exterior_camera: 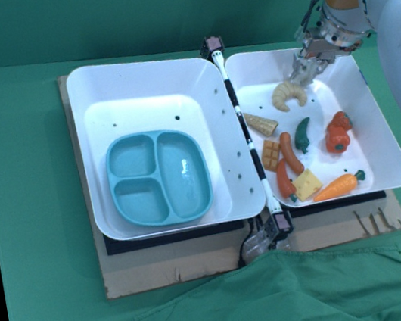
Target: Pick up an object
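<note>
My gripper [300,73] hangs over the far part of the right bin [384,154], its tips just above and right of a tan croissant [288,95]. The croissant lies on the bin floor. Scattered in the same bin are a cone wedge [260,123], a waffle square [272,155], two sausages [290,152], a green pepper [302,135], a red pepper [338,133], a cheese block [308,184] and a carrot [337,186].
The left bin [96,90] holds a teal divided plate [159,178]. A black-and-white rod [243,129] runs between the bins. Green cloth covers the bench front. The arm's grey link stands along the right side.
</note>
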### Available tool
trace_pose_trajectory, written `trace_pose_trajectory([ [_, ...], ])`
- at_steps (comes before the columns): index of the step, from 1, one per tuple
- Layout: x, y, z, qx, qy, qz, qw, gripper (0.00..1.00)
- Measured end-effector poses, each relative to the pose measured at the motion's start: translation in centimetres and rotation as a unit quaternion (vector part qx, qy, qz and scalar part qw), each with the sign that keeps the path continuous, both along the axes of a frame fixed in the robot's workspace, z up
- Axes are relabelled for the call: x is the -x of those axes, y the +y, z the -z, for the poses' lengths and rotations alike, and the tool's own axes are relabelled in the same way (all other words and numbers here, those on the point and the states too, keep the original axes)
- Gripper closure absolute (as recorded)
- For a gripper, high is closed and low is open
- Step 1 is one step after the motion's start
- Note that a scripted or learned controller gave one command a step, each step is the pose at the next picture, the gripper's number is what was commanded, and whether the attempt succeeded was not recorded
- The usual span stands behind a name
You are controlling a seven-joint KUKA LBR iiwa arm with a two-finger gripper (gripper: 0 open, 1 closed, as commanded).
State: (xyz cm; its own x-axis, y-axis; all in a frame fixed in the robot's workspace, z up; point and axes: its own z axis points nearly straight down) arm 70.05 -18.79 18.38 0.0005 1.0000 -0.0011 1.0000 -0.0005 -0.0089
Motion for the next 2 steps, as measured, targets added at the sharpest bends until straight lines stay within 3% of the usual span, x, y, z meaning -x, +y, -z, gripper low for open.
trace_pose_trajectory([
  [1,0.0,-0.2,-1.5,0.0024,-0.002,0.002,1.0000,1.00],
  [2,-0.2,1.5,-10.7,0.0016,-0.013,0.000,0.9999,1.00],
])
